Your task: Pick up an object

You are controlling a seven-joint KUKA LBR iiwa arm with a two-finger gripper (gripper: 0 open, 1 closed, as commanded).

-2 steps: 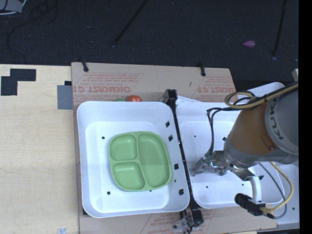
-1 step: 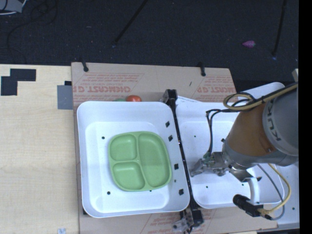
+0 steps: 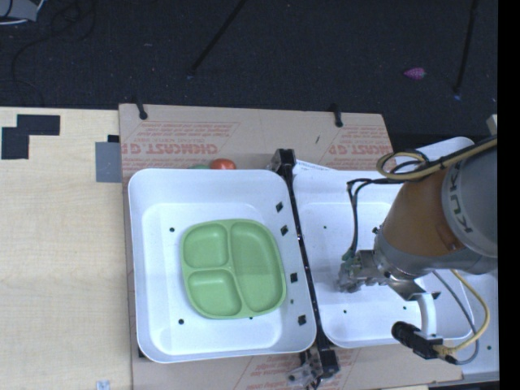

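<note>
So far nothing looks picked up: the grey-and-orange arm's gripper [image 3: 351, 273] is low in the right white plastic bin [image 3: 341, 331], finger state impossible to tell, while the green three-compartment plastic plate [image 3: 233, 267] lies untouched in the left white bin [image 3: 154, 299].

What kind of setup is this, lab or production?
Likely a research lab grasping rig: two shallow white plastic bins taped-down on a cardboard sheet, loose black cables on dark floor, and a grey arm with orange band reaching into the right bin.
</note>
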